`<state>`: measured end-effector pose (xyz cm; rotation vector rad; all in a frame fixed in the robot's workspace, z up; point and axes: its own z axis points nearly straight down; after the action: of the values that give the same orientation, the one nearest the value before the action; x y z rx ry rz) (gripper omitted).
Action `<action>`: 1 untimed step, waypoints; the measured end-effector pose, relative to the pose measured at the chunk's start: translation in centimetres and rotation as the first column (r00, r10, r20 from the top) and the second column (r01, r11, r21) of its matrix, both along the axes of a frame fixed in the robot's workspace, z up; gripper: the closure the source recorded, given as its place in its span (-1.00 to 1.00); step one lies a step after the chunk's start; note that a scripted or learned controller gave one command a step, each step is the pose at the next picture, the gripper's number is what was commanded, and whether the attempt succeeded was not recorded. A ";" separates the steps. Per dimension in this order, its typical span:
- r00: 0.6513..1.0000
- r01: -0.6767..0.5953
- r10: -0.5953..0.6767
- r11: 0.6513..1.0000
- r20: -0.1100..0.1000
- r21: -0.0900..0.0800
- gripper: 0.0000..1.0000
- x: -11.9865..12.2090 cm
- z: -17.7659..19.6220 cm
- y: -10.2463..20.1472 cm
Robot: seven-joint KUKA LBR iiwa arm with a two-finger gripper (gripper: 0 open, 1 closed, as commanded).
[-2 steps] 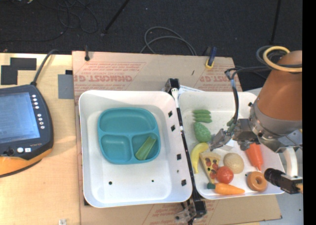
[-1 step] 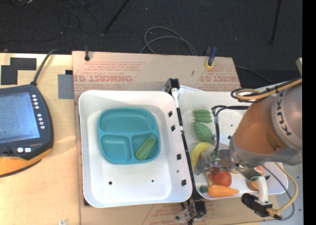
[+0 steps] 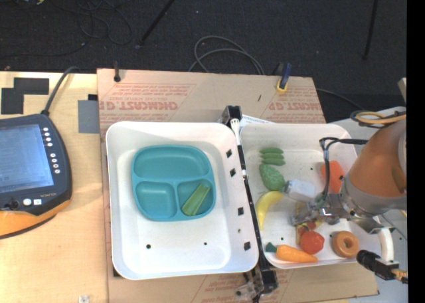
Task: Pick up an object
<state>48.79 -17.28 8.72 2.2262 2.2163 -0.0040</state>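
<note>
Arm (image 3: 378, 162) enters from right, orange band uppermost, wrist angled down and leftward. Gripper (image 3: 307, 216) low, dark metal fingers pointed left; finger gap unclear.

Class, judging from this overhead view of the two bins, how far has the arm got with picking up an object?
Done: the arm has reached into the right bin, its gripper low among the toys beside the tomato and banana. In hand: nothing visibly; whether it grips anything cannot be told. Left: secure one item and lift it. The carrot and doughnut lie on the bin floor.
</note>
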 end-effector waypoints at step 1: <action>1.000 0.002 -0.002 1.000 -0.002 0.003 1.00 0.0 1.0 0.2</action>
<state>48.74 -17.04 9.73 2.2314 2.2160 -0.0026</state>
